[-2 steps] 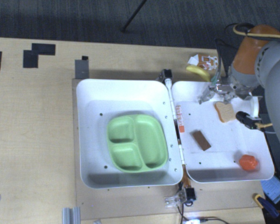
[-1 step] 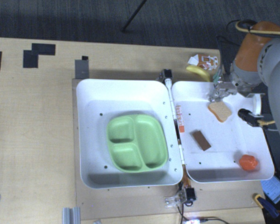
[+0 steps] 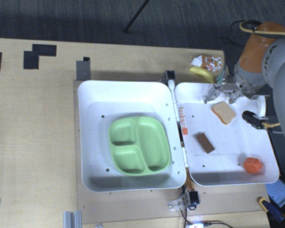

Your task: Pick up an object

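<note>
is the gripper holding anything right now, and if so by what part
Nothing is held. The gripper is open, hovering above the tan bread-slice-shaped toy in the right white bin, with nothing between its fingers.

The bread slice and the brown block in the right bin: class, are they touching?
Apart. The camera view shows bare white bin floor between the bread slice and the brown block, which lies lower and further left.

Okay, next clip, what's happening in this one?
A grey arm with an orange band reaches in from the right, its gripper hovering over the far end of the right bin, just above a toast-like slice. Nothing is visibly between its fingers. A brown block and an orange-red item also lie there. The left bin holds a green divided tray.
</note>
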